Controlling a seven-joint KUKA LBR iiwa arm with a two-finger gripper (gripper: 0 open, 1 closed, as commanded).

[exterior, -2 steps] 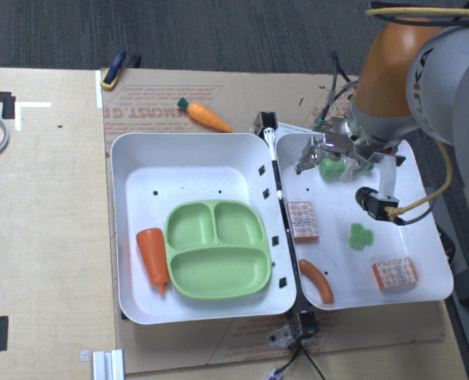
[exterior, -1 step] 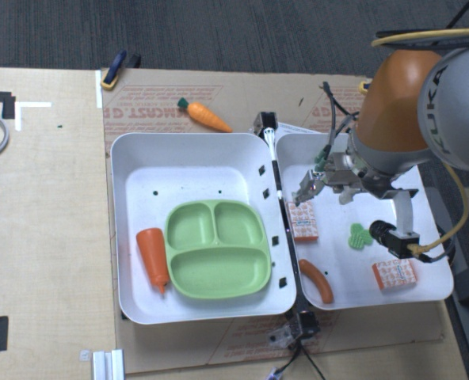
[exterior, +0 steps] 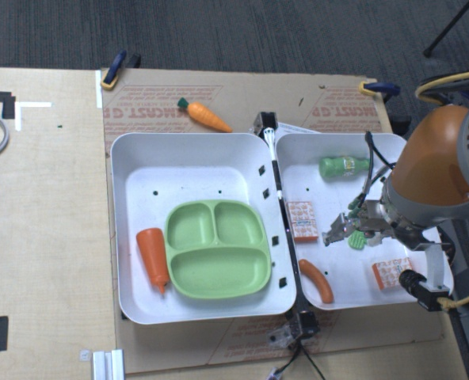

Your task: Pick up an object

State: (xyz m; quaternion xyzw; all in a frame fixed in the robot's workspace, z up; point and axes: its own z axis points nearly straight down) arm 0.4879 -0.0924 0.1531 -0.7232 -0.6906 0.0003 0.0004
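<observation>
Hovering over right bin (exterior: 425,303) middle: gripper (exterior: 347,232), fingers spread, nothing between them. Beneath fingertips, small green piece (exterior: 356,241); bottle (exterior: 343,166) near far edge, sausage (exterior: 317,281) by near-left corner. Best lowered straight, centred on one item, clear of walls, then closed.

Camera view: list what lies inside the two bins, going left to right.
Orange bottle → green divided plate → small red-and-white box → orange sausage → green bottle → orange-and-white packet.
</observation>
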